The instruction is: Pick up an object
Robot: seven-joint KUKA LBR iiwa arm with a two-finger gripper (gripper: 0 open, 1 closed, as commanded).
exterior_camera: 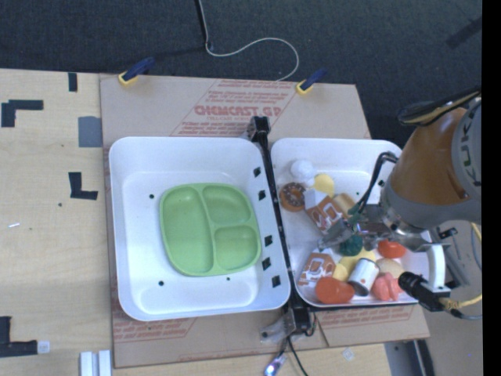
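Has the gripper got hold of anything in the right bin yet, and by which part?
Cannot be told. The gripper is low among the cluttered toys in the right bin, just above a dark teal object, but no hold on anything is visible.

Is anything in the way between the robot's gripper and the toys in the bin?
Nothing visible blocks it. The gripper is already down in the right bin, right among the pile of toys, just above a dark green one. The green plate lies apart in the left bin.
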